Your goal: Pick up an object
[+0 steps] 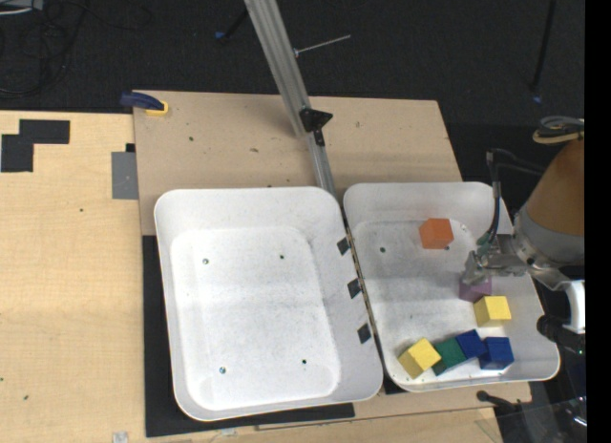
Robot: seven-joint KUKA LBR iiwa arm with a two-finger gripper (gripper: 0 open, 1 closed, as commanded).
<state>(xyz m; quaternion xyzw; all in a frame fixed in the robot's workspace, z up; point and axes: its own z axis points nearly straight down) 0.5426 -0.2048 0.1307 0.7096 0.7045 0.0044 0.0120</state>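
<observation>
The hand [480,267] is hovering at the right of the frame over a purple block [474,287] in the right bin [401,204] — whether it is released or clenched I cannot tell. Risk: the neighbouring yellow cube [493,310] getting knocked — spoiling the pick

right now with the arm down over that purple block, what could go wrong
The pincer sits right above the purple block, which is partly hidden beneath it, so the grasp may be off-centre and the block could slip out on lifting. The yellow block lies close beside it and might get nudged or dragged along. The right bin's far wall is near the arm, so a sideways correction could bump it.
</observation>
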